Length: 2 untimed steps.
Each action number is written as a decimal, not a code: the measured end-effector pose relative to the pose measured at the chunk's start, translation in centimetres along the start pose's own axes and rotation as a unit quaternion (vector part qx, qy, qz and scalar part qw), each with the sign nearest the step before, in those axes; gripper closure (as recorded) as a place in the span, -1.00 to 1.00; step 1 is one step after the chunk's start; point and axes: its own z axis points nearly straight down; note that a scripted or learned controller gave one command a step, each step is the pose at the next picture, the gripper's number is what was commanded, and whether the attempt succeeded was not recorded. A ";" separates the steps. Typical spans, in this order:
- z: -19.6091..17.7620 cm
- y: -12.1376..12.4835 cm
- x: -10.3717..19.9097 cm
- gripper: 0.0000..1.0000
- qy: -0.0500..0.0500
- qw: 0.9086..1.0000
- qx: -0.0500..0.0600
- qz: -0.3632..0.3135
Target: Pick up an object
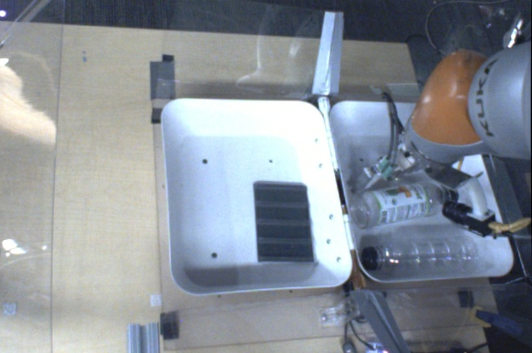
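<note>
Two clear plastic bottles lie in the right bin [357, 123]. One with a green and white label [396, 205] lies across the bin's middle. A plain one with a dark cap [424, 254] lies along the front wall. My gripper [384, 168] hangs low in the right bin, just behind and above the labelled bottle's neck end. The grey arm with its orange band [445, 106] covers the bin's back right part. A flat black ribbed object [283, 221] lies in the left bin [191, 177], right of its middle.
A metal post [327, 56] stands behind the seam between the two bins. Black cables [470, 218] trail from the wrist over the right bin's right side. Bare wooden bench [83, 202] stretches to the left.
</note>
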 end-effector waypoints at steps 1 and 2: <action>0.3 4.2 -4.8 -1.00 0.000 0.985 0.002 0.170; 0.1 -1.0 -3.6 -1.00 0.000 0.989 0.001 0.151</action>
